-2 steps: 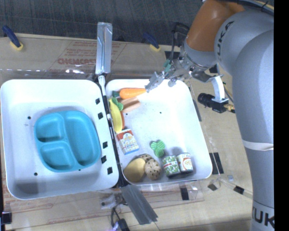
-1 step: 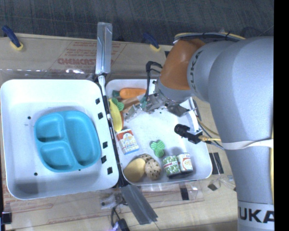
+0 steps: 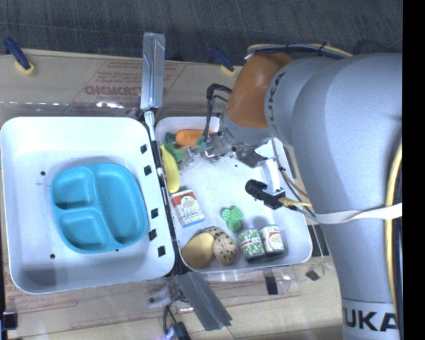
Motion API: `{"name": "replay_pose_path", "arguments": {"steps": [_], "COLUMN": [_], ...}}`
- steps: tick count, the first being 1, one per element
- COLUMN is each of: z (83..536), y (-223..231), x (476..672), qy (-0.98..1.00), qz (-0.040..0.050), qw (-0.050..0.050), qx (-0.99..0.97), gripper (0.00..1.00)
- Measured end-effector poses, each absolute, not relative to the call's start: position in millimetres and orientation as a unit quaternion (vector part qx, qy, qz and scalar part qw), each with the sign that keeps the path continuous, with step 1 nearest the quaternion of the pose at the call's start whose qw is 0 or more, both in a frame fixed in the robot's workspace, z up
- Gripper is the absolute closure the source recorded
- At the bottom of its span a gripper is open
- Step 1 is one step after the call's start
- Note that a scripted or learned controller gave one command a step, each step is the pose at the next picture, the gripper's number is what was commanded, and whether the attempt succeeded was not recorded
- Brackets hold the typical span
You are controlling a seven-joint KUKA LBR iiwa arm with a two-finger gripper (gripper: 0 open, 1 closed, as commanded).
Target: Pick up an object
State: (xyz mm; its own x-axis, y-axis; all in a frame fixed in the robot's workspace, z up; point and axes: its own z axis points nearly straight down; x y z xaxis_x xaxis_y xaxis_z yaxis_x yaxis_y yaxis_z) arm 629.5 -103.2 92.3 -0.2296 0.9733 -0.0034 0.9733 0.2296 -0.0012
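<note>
carrot (image 3: 190,137) lies at upper edge of right bin (image 3: 297,250), upper middle of frame, touching green veg. pincer (image 3: 207,147) sits right beside it, opening can't tell. risk: crowded corner, banana (image 3: 170,170) near, fingers may hit wall or snag wrong item.

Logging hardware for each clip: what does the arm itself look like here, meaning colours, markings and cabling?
The bulky, rounded grey arm has an orange band above the wrist. White letters "UKA" show on its grey base at lower right. Thin black and yellow cables loop over the orange section, and a pale strap crosses the body. The metallic gripper carries black wiring.
</note>
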Motion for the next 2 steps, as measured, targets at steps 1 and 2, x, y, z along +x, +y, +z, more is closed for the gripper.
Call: {"name": "replay_pose_path", "arguments": {"steps": [1, 2], "z": [92.8, 103.4], "y": [-191.8, -188.7], "x": [656.4, 657.8], "qy": [0.755, 0.758], "qz": [-0.001, -0.0007], "qw": [0.0, 0.0], "qx": [0.655, 0.652], "gripper": [0.0, 1.0]}}
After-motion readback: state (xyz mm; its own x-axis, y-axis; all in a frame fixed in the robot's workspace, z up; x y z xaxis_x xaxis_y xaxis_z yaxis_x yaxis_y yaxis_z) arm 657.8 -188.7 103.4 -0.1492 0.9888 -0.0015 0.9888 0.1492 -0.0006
